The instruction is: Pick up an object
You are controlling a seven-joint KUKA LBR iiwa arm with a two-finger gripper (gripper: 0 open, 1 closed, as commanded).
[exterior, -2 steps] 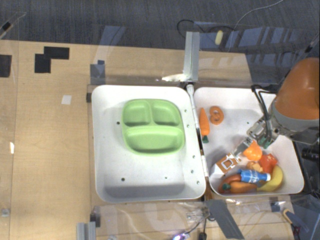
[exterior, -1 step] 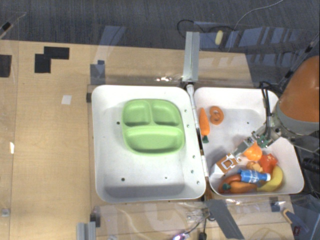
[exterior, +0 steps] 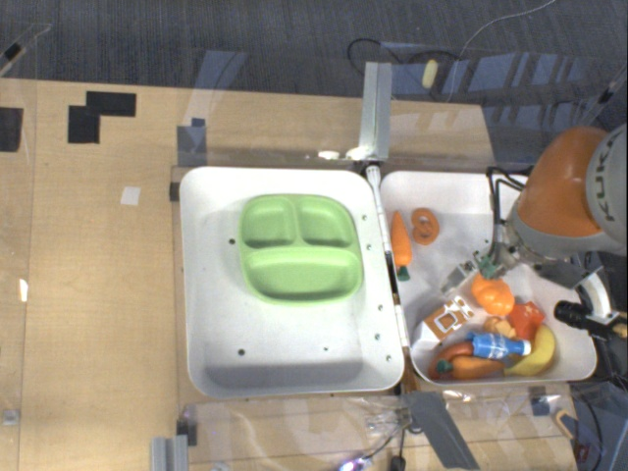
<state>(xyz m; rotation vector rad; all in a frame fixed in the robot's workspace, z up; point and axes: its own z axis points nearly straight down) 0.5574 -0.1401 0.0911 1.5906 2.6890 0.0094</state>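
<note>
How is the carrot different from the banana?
The carrot is orange and straight; the banana is yellow and curved. The carrot lies alone by the right bin's left wall, while the banana sits in a pile of toys at the near right corner. Both are in the right bin.

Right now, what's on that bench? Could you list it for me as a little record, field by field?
left bin: holds a green plate with three compartments
right bin: holds toy foods
near divider: carrot
beside carrot: pretzel
front pile: banana, blue bottle, hot dog, orange fruit
arm: reaches in from the right
gripper: low over the right bin, just above the orange fruit
held object: none seen between the fingers
</note>
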